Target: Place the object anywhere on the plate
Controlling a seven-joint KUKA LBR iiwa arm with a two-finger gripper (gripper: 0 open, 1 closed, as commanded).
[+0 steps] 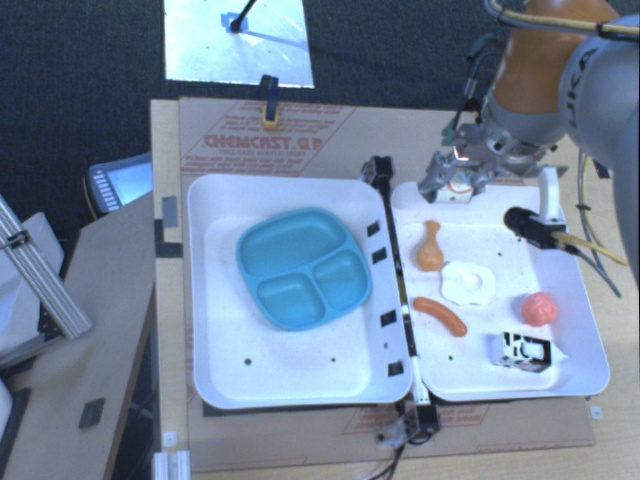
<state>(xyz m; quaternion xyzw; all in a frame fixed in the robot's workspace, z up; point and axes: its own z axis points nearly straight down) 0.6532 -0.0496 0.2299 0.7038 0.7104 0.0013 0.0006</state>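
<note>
Five items (pixel 430 246) beside plate (pixel 303 267)

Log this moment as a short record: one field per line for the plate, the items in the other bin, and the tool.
plate: blue divided plate, three compartments, in the left bin, nothing on it
right bin: holds five small items
item 1: orange chicken drumstick toy, near the bin's left side
item 2: fried egg toy, just right of the drumstick
item 3: sausage toy, below the egg
item 4: pink ball, right side
item 5: black and white piece, front right
tool: above the right bin's rear edge, holding nothing visible
</note>
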